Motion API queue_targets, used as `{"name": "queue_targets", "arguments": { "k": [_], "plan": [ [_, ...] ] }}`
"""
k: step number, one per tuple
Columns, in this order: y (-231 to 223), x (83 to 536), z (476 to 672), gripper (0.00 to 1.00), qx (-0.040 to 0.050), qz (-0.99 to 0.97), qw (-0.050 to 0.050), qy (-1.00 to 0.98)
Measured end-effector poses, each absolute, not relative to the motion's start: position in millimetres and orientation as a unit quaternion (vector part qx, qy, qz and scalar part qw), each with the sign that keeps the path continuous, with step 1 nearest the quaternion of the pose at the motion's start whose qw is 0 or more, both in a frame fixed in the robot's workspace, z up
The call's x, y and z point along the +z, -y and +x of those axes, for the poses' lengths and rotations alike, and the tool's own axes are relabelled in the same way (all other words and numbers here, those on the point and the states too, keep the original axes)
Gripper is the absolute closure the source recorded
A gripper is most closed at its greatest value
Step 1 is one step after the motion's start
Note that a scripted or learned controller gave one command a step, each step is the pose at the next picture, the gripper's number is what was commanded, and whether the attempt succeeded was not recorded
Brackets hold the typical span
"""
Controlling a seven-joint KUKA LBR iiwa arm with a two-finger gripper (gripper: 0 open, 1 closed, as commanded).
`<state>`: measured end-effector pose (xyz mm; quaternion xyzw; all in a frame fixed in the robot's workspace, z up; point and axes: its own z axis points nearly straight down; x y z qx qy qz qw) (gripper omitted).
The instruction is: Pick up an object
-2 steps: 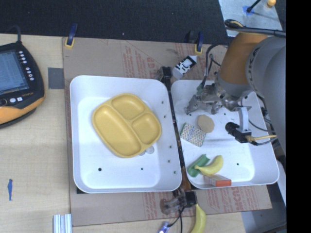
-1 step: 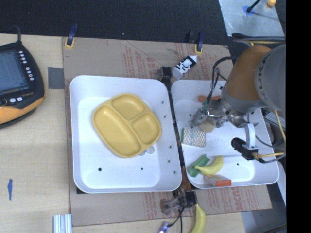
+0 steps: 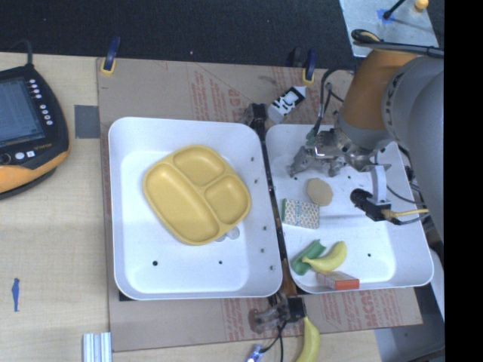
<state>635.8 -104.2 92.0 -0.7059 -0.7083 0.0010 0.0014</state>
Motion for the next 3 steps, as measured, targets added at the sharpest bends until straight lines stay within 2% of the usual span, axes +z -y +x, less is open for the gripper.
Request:
{"name": "queue_targets", "arguments": {
  "k": [1, 2, 3],
  "plan": [
    [121, 92, 594.3, 0.0, 0.0023, -0.705, 0.001, 0.709],
    [121, 102, 594.5, 1.0, 0.0032, -0.704, 0.002, 0.71],
    [54, 193, 611.2, 1.0, 0.0004, -0.705, 0.001, 0.709]
  ]
}}
